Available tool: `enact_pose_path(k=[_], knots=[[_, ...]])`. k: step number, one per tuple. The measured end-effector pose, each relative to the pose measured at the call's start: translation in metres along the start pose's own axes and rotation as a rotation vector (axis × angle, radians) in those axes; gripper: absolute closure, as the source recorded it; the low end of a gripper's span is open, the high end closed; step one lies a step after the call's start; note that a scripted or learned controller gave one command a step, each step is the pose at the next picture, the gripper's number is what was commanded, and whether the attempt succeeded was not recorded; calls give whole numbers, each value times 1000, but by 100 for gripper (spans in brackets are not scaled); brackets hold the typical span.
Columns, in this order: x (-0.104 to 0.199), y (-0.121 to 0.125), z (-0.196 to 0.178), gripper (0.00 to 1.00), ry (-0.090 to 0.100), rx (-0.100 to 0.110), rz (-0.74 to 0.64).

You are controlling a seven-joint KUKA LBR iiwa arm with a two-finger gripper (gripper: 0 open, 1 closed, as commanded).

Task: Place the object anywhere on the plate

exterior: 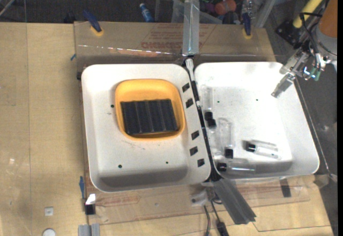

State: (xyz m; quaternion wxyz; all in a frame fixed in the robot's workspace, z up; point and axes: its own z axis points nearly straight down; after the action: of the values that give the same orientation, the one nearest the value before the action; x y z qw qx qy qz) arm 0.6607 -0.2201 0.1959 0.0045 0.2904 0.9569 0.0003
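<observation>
Left bin (102,170): an orange plate (124,91) sits at its centre, bearing a dark ribbed rectangular block (149,117). Right bin (300,138): several clear plastic pieces with black caps lie along its left wall and lower part, one clear piece (261,148) lying flat at lower centre, well apart from the plate. Upper right of frame: the gripper (280,89) hangs over the right bin's upper right corner, nothing seen between its fingers; whether they stand apart or together cannot be told.
</observation>
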Motion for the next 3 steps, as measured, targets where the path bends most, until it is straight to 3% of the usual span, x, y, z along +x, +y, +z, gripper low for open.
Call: enact_pose_path(k=[1,3], knots=[[-2,1,-13,0,0,-1,-131],[-1,-1,-28,0,-2,-2,-677]])
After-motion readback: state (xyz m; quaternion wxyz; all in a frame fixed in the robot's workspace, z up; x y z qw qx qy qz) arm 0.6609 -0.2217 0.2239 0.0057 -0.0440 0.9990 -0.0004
